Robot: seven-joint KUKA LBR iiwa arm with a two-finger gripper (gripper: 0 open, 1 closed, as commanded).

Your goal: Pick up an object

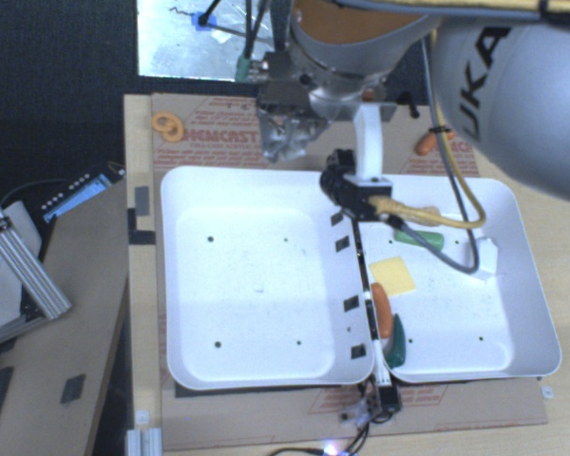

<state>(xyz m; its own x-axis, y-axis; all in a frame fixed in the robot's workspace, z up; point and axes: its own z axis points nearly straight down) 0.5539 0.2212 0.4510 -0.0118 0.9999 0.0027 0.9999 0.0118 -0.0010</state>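
A flat yellow square (392, 276) lies in the right bin (513, 350). An orange carrot-like piece (382, 309) and a dark green piece (397, 341) rest against its left wall.

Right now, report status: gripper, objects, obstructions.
Gripper above the left bin's far rim, nothing seen between fingers. Yellow block, orange piece, green piece lie in right bin. Cables cross right bin.

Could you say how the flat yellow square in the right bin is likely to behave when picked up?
The yellow square looks thin and lies flat on the right bin, so pinching its edge may be hard. It is probably light for its size and may slide when pushed. Whether it is stiff or floppy cannot be told.
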